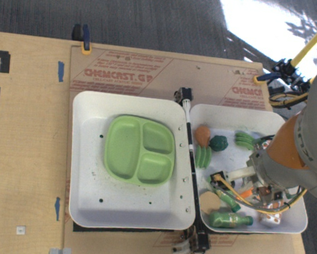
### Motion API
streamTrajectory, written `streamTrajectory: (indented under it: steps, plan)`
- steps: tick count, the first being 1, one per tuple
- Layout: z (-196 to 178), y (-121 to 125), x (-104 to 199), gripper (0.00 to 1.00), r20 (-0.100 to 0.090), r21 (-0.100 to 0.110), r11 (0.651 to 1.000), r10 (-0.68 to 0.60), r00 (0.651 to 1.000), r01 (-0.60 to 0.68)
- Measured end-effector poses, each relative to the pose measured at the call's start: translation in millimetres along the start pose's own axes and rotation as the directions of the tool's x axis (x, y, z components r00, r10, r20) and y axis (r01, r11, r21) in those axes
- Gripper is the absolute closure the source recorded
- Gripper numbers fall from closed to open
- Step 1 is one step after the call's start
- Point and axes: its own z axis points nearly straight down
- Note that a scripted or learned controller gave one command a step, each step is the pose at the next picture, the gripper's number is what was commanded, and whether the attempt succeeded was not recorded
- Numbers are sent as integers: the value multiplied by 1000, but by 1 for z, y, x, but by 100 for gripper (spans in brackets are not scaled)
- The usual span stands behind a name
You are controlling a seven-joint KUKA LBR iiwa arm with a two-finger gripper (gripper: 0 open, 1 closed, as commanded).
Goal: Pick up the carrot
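Note:
The carrot (246, 192) shows as a small orange sliver in the right bin (294, 226), mostly hidden under the arm's wrist. My gripper (259, 188) is low in that bin, right over or against the carrot. The wrist and its cables cover the spot where they meet, so I cannot tell if the carrot is held.
The right bin also holds an orange-brown egg shape (202, 135), dark green broccoli (219, 143), green beans (245, 140), a green leafy piece (203, 156), a green cucumber (229, 200) and a green bottle (230, 219). In the left bin (84, 144) lies a green divided plate (140, 150).

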Motion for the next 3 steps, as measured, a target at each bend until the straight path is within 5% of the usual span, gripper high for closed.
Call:
streamTrajectory:
  steps: [3]
  plan:
    - [9, -5, -3, 100, 10, 11, 1000, 7, 1000, -7]
